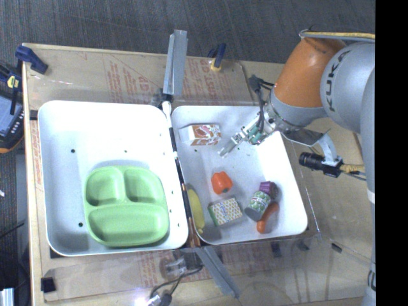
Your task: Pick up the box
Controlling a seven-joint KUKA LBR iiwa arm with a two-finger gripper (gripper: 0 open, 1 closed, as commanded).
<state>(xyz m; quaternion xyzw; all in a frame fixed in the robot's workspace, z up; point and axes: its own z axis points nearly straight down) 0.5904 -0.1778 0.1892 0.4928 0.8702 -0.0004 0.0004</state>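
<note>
White carton with red-brown print, the box (204,134), lies on its side in the right bin (290,171), at the far-left corner, near the far wall and the divider rim shared with the left bin (57,171). Gripper (231,146) hangs just right of the box, fingers slightly parted and pointing toward it, nothing held between them; contact with the box not evident, a small gap appears to remain.

Risks, judged from this layout:
- box sits close to the corner walls; a push from the right would likely slide it against the divider instead of seating it between the fingers
- narrow finger opening may not span the box's width; a fingertip landing on top would tip or skate it
- approach is slanted, so one finger could catch the far wall

Room: bin floor right of and in front of the box is open. Orange object (221,182) lies nearer the camera, well apart from the box. Patterned green block (225,211), purple-and-green can (261,199), red-orange item (268,217) and yellow banana (196,209) crowd the near edge, out of the way. Green divided tray (125,206) fills the left bin's near half
</note>
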